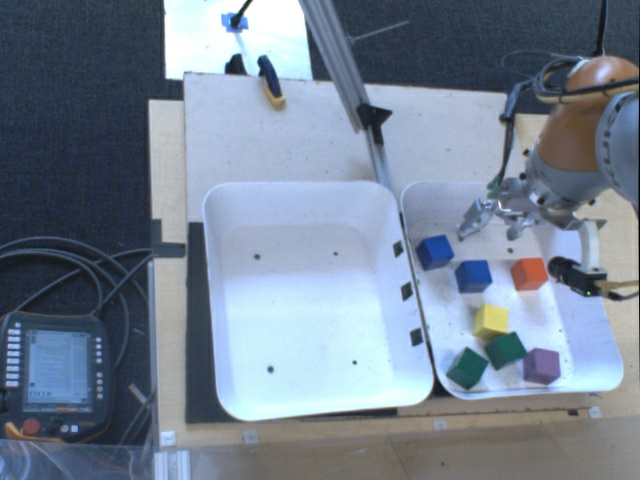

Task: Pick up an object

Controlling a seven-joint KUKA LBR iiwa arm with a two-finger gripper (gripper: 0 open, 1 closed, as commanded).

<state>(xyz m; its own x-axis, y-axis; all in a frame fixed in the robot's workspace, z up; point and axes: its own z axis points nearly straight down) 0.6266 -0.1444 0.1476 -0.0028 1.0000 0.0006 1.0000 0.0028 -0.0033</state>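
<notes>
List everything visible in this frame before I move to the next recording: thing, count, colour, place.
Blue cubes: 2, blue, right bin, upper left.
Orange cube: 1, orange, right bin, upper right.
Yellow cube: 1, yellow, right bin, centre.
Green cubes: 2, dark green, right bin, lower part.
Purple cube: 1, purple, right bin, lower right.
Bins: 2, white, side by side on bench.
Pendant: 1, grey, lower left.
Gripper: 1, metal, above right bin's upper edge.
</notes>
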